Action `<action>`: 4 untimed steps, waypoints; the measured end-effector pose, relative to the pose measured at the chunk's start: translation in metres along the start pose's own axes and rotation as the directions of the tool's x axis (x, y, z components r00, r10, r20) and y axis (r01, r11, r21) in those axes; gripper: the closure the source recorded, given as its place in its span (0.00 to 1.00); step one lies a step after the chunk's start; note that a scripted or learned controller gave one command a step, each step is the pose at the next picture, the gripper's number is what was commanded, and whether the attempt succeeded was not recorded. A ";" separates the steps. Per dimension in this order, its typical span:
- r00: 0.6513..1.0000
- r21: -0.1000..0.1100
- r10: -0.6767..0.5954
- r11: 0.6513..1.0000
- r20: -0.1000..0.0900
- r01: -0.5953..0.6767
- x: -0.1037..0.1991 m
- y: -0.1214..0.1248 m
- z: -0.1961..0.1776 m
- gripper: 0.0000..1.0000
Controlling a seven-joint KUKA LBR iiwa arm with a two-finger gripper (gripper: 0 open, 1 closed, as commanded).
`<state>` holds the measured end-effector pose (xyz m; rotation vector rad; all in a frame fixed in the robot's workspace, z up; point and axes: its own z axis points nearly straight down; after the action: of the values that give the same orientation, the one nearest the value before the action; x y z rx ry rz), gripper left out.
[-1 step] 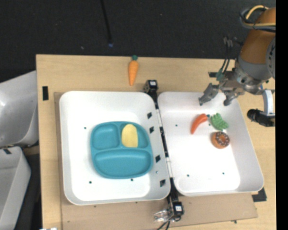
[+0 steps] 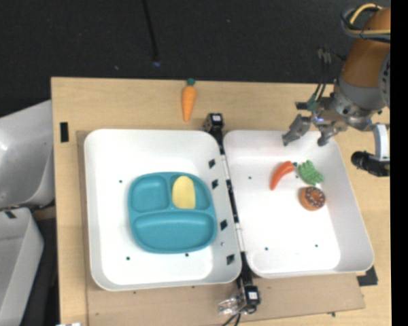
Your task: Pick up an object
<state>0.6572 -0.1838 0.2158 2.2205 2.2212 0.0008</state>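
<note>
Inspector: Your two-finger gripper hangs over the far edge of the right shallow white bin, fingers spread, grasping nothing.

Operator: And the objects?

Inspector: In that bin, near the gripper but apart from it: a small orange-red pepper-shaped toy, a green leafy toy just beside it, and a round brown doughnut-like toy.

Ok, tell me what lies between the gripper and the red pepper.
Only bare white bin floor. In the camera view the gripper, fingers spread, hangs over the right bin's far edge, just beyond the red pepper.
</note>
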 end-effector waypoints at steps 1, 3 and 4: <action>1.000 0.003 0.001 1.000 0.002 -0.001 -0.010 -0.005 0.056 0.00; 1.000 -0.005 -0.001 1.000 0.006 0.001 -0.012 -0.003 0.093 1.00; 1.000 -0.004 0.001 1.000 0.001 -0.001 -0.015 -0.003 0.049 1.00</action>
<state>0.6543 -0.1991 0.1668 2.2195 2.2172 0.0039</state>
